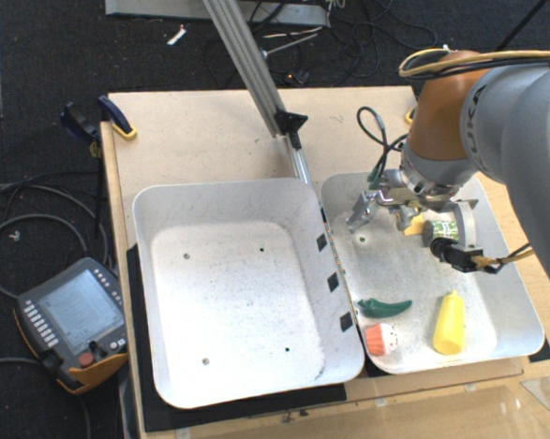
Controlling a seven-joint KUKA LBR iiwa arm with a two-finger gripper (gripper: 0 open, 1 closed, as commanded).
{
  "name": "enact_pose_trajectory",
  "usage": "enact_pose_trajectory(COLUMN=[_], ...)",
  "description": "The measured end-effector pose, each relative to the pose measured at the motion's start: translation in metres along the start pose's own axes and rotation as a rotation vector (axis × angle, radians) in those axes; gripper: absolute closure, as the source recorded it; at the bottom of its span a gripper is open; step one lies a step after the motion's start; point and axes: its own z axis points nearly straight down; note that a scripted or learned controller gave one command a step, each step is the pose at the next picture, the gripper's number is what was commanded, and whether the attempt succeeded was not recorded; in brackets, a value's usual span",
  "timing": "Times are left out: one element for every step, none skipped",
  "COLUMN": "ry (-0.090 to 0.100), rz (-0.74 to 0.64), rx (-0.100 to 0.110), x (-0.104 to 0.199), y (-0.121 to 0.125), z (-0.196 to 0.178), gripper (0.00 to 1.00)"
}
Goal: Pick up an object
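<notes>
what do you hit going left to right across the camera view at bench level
teach pendant → left white bin → green object → yellow object

I see even, bright overhead light, soft shadows only, the white bins [227,203] nearly overexposed, and the whole picture slightly grainy.

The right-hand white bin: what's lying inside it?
Inside the right bin lie a green pepper-shaped toy, a small red-and-white object and a yellow object. The arm's wrist and gripper hang over its far part, covering the floor there.
</notes>
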Motion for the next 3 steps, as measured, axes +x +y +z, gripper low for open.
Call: enact_pose_trajectory(ry=[0.0,-0.001,-0.001], rz=[0.002,0.003,0.0], rx=[-0.002,-0.006,-0.011], x=[0.001,0.001,0.006], y=[0.0,0.001,0.003], z=[0.03,0.017,-0.027], gripper=[0.0,1.0,1.0])
